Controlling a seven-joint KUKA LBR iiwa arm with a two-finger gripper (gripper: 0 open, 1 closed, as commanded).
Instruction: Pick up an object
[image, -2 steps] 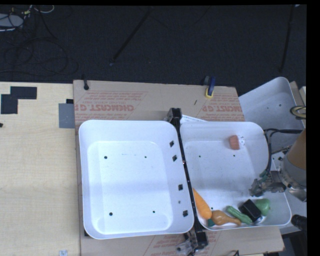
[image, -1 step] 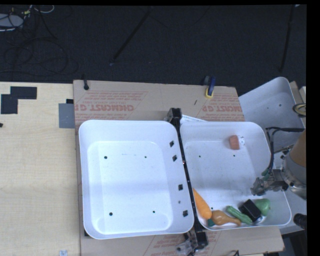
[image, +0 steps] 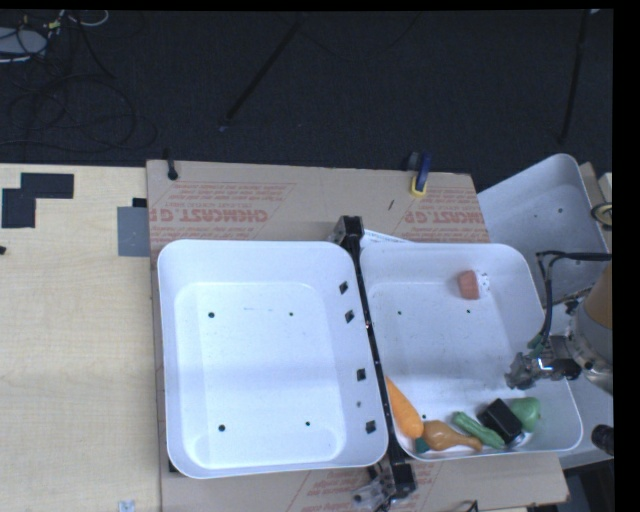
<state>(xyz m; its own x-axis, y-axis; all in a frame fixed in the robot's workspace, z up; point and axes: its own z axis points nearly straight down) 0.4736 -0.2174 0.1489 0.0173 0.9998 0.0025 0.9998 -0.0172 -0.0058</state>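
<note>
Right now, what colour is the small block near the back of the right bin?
Reddish-pink; the small block shows clearly in the camera view.

The cardboard sheet under the bins carries red print. Above the left bin, in the upper middle of the frame, one line stands upside down and reads roughly "CHEMCRAFT", though the letters are too blurred to be sure. A second red print sits upper right on the sheet, and more at the lower edge, all too small to read.
</note>
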